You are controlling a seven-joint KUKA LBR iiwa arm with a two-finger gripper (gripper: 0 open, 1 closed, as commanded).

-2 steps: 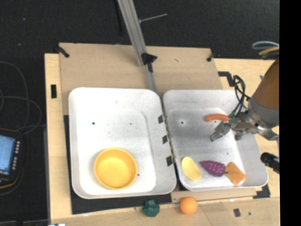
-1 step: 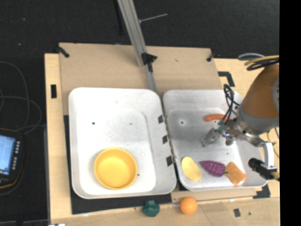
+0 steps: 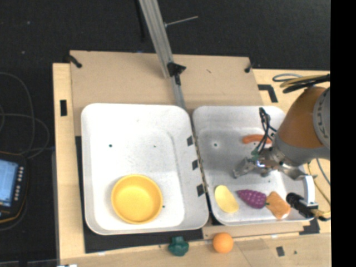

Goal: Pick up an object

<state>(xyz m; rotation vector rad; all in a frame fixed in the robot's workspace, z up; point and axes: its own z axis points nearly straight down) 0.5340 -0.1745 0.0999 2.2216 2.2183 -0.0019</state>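
In the right bin (image 3: 222, 127) lie a pale yellow piece (image 3: 226, 199), a purple grape bunch (image 3: 252, 198) and an orange chunk (image 3: 277, 204) along the front wall. A thin orange-red piece (image 3: 255, 139) lies farther back, partly behind the arm. My gripper (image 3: 248, 167) hangs low over the middle of this bin, just behind the grape bunch. Nothing shows between its fingers. A yellow bowl (image 3: 137, 198) sits at the front of the left bin (image 3: 133, 132).
On the bench in front of the bins lie an orange ball (image 3: 222, 242) and a small teal object (image 3: 178, 247). A metal pole (image 3: 158, 32) slants up behind the bins. Cables trail at the right edge.
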